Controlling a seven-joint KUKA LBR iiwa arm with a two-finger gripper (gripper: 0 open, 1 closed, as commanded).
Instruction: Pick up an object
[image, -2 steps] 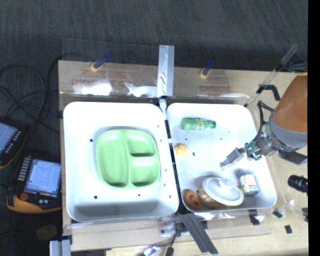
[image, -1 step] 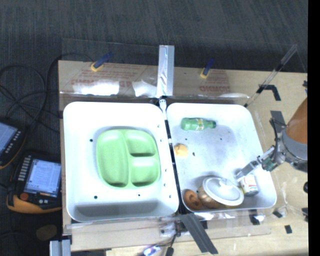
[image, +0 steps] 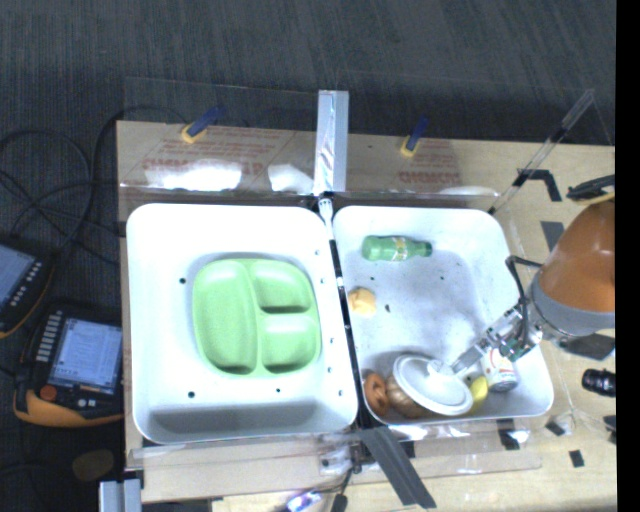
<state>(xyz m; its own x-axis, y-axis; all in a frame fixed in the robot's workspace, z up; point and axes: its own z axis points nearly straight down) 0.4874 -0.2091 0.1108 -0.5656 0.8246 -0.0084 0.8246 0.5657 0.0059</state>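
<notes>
Grey and orange, the arm (image: 585, 275) is seen reaching in from the right, bent down over the right bin (image: 470, 222), with its wrist angled toward that bin's near right corner. At its tip, the claw (image: 462, 366) is lowered into the bin and pointed leftward. Whether the claw is open or closed cannot be told from this view, and nothing can be seen gripped by it.

Directly at the claw tip, a white bowl (image: 430, 385) is seen lying tilted; contact between the two cannot be confirmed. Just beside the claw, toward the bin's near right corner, a small can (image: 502, 374) is placed, with a small yellow object (image: 479, 389) next to it. Beyond the bowl from the claw, a brown rounded object (image: 383, 394) is partly covered by the bowl. Farther from the claw, near the divider between the bins, a small orange-yellow item (image: 361, 299) is seen. Well apart from the claw, at the far wall of the bin, a green bottle (image: 396, 248) is laid on its side.

On the desk (image: 140, 150), across the divider from the claw, the left bin (image: 160, 240) is occupied by a green divided tray (image: 257, 314).
</notes>
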